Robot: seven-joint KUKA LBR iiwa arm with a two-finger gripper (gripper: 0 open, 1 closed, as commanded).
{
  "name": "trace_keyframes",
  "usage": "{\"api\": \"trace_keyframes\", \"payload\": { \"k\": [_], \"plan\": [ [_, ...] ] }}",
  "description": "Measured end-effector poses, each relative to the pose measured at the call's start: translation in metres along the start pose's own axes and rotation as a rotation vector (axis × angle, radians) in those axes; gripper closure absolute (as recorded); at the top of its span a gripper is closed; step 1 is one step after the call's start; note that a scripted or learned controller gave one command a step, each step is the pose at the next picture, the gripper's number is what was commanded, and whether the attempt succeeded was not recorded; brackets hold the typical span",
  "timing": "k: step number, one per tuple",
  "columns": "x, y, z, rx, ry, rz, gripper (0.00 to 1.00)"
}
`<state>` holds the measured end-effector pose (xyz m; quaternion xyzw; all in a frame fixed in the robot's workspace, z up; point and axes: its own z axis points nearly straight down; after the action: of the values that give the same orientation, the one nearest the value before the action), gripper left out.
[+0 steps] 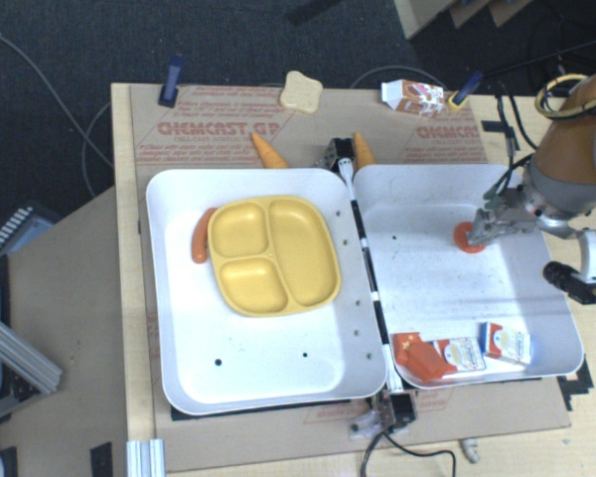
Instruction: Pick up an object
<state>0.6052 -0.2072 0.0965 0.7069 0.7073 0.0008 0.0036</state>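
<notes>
Left bin (179, 266): yellow divided tray (274, 254) mid-frame, orange sausage (200, 237) touching its left edge. Right bin (417, 276): cartons (462, 354) along lower rim. Centre-right: gripper (482, 229) low over small red object (471, 238), apparently touching; finger state cannot be told. Step judged: closing in to grasp. Next: pinch red object squarely, lift straight.

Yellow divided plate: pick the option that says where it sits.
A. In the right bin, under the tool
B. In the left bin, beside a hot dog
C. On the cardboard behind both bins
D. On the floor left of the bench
B: the yellow divided plate lies inside the left bin, with the hot dog along its left edge, while the tool is over the right bin.
</notes>
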Motion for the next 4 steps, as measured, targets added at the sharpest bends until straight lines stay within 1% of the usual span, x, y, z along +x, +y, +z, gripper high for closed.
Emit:
{"api": "trace_keyframes", "payload": {
  "k": [1, 2, 3, 4],
  "plan": [
    [-0.017, -0.021, -0.019, 0.007, 0.004, 0.001, 1.0],
    [0.02, 0.026, -0.119, 0.001, 0.003, -0.002, 1.0],
    [0.029, -0.002, -0.176, 0.003, 0.002, 0.0, 1.0],
    [0.064, 0.033, -0.093, 0.008, 0.005, -0.001, 1.0]
  ]
}}
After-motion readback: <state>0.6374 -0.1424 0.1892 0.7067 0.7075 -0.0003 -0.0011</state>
